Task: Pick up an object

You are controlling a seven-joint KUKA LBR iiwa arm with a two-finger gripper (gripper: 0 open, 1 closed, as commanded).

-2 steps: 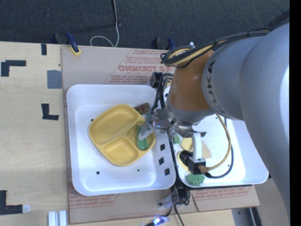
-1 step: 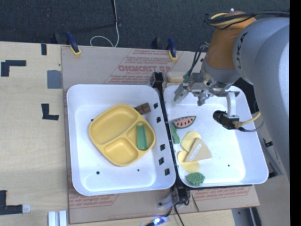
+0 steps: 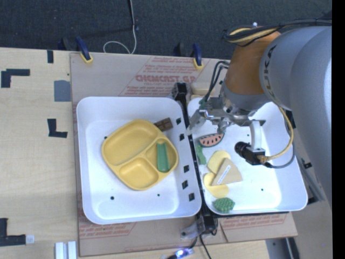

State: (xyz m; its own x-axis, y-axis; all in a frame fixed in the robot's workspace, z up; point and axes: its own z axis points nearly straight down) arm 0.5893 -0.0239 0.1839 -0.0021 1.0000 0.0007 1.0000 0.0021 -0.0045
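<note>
Nearest us, at the front edge of the right bin (image 3: 291, 198), we see a green leafy piece (image 3: 223, 204). Just behind it lie a cheese wedge (image 3: 229, 175) and pale yellow slices (image 3: 217, 166) that touch it, all close to the bin's left wall. A green strip (image 3: 200, 154) lies along that wall, and a watermelon slice (image 3: 211, 140) sits just beyond it.

In the left bin (image 3: 89, 198) we see a yellow tray (image 3: 129, 150) near the middle, with a green pod (image 3: 162, 157) in its right compartment. A brown block (image 3: 163, 124) rests at the tray's far rim.

The gripper (image 3: 220, 117) hangs over the far left part of the right bin, just above the watermelon slice. We cannot tell how it is set, and nothing appears in its grasp.
</note>
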